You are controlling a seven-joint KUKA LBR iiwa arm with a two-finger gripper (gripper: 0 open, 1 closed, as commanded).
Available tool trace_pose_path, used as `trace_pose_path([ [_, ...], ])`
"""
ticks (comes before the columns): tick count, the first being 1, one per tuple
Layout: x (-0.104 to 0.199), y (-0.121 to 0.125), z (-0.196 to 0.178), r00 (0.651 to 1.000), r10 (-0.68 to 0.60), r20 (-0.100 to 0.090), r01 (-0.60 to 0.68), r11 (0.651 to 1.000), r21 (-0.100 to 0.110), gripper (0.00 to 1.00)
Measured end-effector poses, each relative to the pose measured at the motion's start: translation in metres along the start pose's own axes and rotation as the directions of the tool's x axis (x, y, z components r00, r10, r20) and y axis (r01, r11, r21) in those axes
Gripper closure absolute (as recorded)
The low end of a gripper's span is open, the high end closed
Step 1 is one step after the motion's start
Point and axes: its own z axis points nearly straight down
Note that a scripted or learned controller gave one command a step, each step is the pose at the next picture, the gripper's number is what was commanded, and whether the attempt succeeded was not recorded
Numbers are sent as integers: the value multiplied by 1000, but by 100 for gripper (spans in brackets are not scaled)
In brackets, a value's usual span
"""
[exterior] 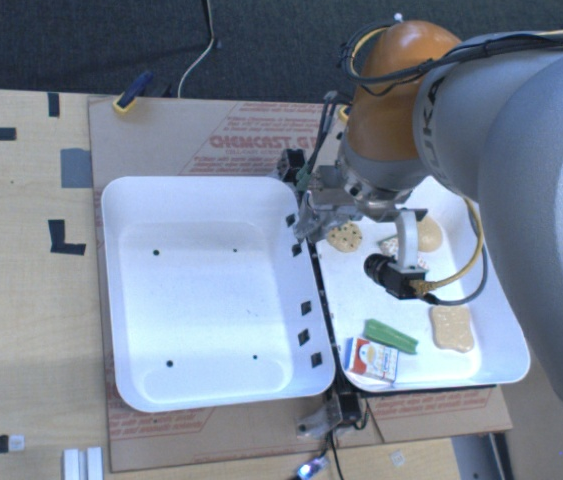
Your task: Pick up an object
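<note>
Reaching in from the right: the grey arm (501,128) comes in pretty much over the right bin (496,363), orange band bulging above the wrist, the wrist pointing down near the divider between the two bins.
Gripper: the gripper (326,218) sits low over the right bin's top-left part, right by a cookie; the finger state honestly can't be read from this angle, and nothing visible is seen clamped there.
Cookie: one round tan cookie (343,235) with dark specks, just beside the gripper, touching or nearly so, can't say which.
Other items in the right bin: one green flat bar (392,335), one small printed card-like box (373,360) with red and blue on it, one pale toast-shaped piece (452,329), one pale rounded lump (427,234) partly behind the arm's hardware.
Bins: two, shallow, white, smooth plastic with rounded corners; the left bin (201,288) shows just four small dark dots.
Underneath: a brown cardboard sheet (251,138) with red print, on a light wood bench (21,298).
Cables: a yellow-and-black cable (471,258) loops off the wrist.
</note>
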Motion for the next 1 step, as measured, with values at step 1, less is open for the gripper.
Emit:
trace_pose_path([
  [1,0,0,0,1000,0,1,0,1000,1,0],
])
